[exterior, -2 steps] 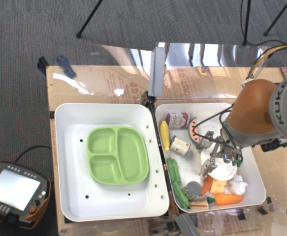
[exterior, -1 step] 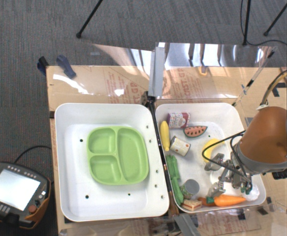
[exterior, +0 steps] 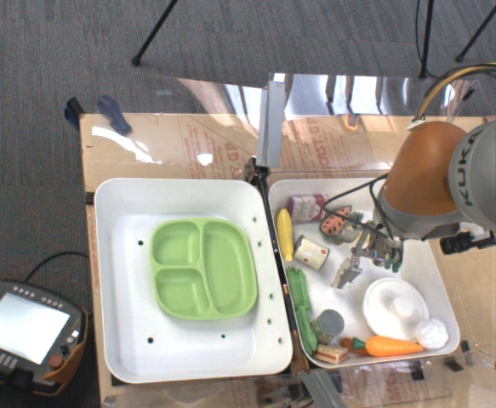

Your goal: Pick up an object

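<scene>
My gripper (exterior: 357,260) hangs over the middle of the right bin (exterior: 445,289), reaching in from the right below the orange band. It looks open, and I see nothing between its fingers. Just left of it lies a small white can with a brown end (exterior: 312,252). A pink and orange toy (exterior: 337,224) sits just behind it. A white round tub (exterior: 394,304) stands a little in front and to the right. An orange carrot (exterior: 392,345) lies by the front wall.
The right bin also holds a yellow banana (exterior: 285,234), a pink-white bottle (exterior: 305,206), a long green vegetable (exterior: 299,304), a grey disc (exterior: 329,322), a white crumpled ball (exterior: 432,333) and a brown block (exterior: 333,353). A green divided plate (exterior: 203,268) lies in the left bin (exterior: 120,228).
</scene>
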You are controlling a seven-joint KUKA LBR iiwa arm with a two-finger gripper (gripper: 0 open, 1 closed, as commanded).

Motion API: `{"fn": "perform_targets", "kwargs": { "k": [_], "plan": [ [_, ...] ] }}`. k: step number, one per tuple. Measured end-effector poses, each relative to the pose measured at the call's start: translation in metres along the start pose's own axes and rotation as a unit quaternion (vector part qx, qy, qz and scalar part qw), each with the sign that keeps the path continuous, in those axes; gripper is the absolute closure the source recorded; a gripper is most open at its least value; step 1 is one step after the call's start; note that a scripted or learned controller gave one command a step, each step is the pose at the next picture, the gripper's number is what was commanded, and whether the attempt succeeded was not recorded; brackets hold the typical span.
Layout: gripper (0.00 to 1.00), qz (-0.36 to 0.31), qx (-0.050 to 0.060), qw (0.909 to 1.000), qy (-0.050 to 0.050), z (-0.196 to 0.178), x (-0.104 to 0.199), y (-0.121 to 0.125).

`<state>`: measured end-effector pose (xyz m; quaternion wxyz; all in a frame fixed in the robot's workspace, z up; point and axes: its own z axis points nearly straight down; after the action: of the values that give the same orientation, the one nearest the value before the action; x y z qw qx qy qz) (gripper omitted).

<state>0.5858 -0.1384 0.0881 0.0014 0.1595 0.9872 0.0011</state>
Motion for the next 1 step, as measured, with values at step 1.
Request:
{"fn": "perform_targets", "kwargs": {
  "k": [1],
  "plan": [
    [0.0, 0.049, 0.0, 0.9988, 0.001, 0.0007, -0.0305, 0.059]
  ]
}}
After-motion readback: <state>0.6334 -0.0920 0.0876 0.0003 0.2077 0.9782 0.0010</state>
